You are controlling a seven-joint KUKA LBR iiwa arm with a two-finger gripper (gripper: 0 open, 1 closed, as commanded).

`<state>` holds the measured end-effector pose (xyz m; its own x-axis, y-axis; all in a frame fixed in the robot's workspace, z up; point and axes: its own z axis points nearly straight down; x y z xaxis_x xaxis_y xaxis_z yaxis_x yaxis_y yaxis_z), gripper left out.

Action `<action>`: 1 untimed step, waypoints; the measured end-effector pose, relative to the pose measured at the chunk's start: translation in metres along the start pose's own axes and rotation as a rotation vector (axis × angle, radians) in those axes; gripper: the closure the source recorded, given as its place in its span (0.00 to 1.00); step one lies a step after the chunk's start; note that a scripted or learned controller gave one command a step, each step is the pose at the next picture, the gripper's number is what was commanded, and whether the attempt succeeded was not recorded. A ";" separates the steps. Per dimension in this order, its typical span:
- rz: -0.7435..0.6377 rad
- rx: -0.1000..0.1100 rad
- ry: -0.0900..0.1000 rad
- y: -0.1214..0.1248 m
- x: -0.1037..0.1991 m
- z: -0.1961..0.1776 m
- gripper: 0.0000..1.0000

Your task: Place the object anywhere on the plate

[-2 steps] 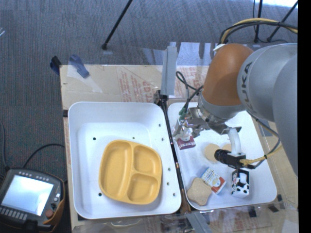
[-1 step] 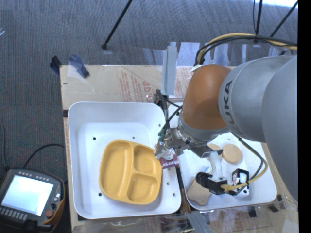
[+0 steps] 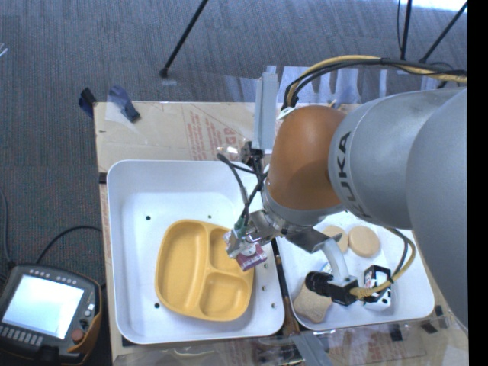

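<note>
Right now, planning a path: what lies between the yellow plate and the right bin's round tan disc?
In the camera view: the gripper, a reddish object at its tip, and the bins' meeting walls.

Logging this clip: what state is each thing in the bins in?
Yellow three-compartment plastic plate: flat, right way up, left bin.
Small dark-red and white object: at the plate's right rim, under the gripper; grip unclear.
Two round tan discs: lying flat, right bin.
Tan lump: resting, right bin's near-left corner.
</note>
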<state>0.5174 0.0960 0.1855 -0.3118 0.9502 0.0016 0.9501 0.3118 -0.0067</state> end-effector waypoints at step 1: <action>0.179 0.001 -0.001 0.003 0.023 0.007 1.00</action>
<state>0.5130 0.1188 0.1785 -0.1377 0.9905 -0.0002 0.9904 0.1377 -0.0074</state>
